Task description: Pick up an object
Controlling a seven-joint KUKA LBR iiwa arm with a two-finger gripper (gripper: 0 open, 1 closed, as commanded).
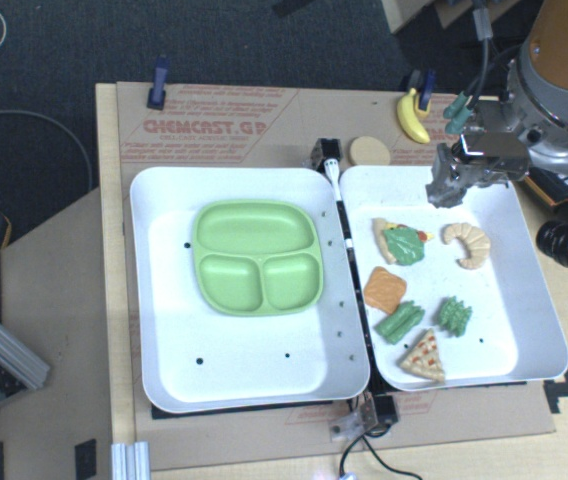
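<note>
The gripper (446,190) hangs over the far end of the right bin (539,298), close to the bin's back wall. Nothing sits between its fingers. They look dark and bunched up from here, and I cannot tell if they are spread or pressed together.

The toy food lies in that same bin, all of it nearer to me than the gripper. The closest piece is the croissant (467,244). It sits just down and a little to the right of the fingers, near but not touching. It is curved like a moon, and its long side runs mostly up and down the bin. A bit to the left of it lies the pizza slice with green topping (400,242), also near. Farther down are the orange nugget (385,289), the green beans (400,321), the small broccoli (454,315) and a second pizza slice (423,356), well apart from the gripper.

I think the croissant is the easy one to go for. The arm would only need a short slide toward the front of the bin and then a drop.

The arm (554,118) comes in from the right, high above the table (214,118). Its wrist bends so the gripper points down into the bin. The left bin (154,298) holds a green divided plate (259,256).
</note>
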